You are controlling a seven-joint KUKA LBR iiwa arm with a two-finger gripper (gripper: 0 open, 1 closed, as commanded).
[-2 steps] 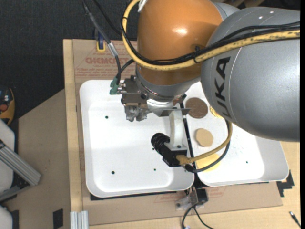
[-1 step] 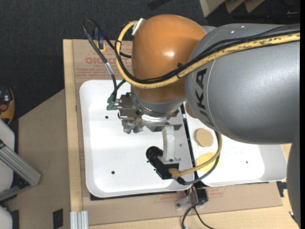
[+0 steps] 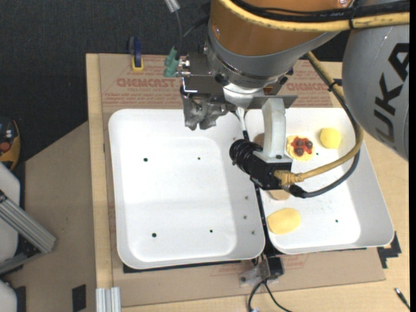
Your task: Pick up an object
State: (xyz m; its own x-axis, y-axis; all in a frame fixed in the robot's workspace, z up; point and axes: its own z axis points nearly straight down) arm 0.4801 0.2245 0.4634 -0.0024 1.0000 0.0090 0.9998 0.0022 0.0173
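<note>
Over left bin's [image 3: 130, 174] back edge: gripper [image 3: 203, 114], arm [image 3: 273, 18].

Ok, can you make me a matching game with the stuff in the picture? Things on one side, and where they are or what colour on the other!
Things:
1. left bin
2. yellow lump
3. red and yellow piece
4. small yellow ball

Clues:
A. lies near the front edge of the right bin
B. has little dark dots on its white floor
C. sits at the back of the right bin, farthest right
D. has dark red spots on it, just left of the ball

Pairs: 1-B, 2-A, 3-D, 4-C
</note>
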